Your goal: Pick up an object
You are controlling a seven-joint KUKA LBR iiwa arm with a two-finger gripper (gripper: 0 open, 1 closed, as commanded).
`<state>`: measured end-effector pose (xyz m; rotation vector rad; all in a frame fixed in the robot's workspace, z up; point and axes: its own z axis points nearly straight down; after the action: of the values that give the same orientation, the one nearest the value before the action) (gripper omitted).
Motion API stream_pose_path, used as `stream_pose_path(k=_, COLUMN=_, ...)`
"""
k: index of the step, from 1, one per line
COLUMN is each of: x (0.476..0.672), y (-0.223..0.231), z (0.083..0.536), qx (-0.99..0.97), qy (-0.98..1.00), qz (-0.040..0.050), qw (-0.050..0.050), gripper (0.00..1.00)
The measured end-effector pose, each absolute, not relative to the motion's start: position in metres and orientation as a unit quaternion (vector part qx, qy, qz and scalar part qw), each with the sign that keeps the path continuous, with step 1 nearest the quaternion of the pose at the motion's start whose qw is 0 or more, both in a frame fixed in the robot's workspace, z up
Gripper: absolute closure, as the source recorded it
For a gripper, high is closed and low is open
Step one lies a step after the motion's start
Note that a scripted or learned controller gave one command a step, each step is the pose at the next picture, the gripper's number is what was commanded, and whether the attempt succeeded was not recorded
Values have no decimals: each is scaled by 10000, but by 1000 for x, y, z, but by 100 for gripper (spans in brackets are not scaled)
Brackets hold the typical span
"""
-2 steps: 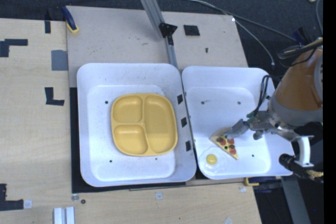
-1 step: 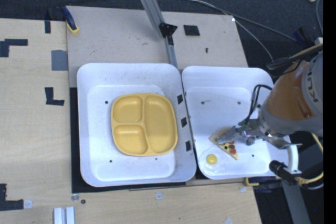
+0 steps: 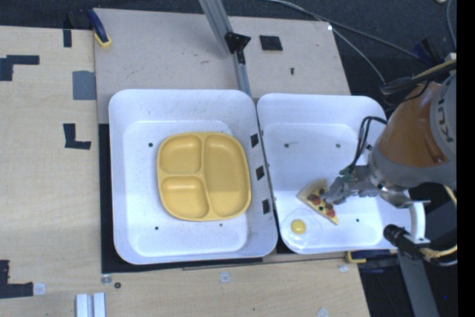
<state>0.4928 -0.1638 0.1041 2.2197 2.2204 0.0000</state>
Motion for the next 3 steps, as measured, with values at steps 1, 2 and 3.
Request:
stream_pose_path(k=1, x=488, y=-171, z=152, qx=7073, qy=7069, qz=2, qw=10, gripper=100)
stream_pose_path(k=2, x=486, y=-176, z=195, qx=7069, qy=7073, qz=5, qw=14, gripper=100)
stream_pose_path(k=3, x=490, y=-176, z=237, qx=7066, qy=7076, qz=6, qw=17, gripper=100)
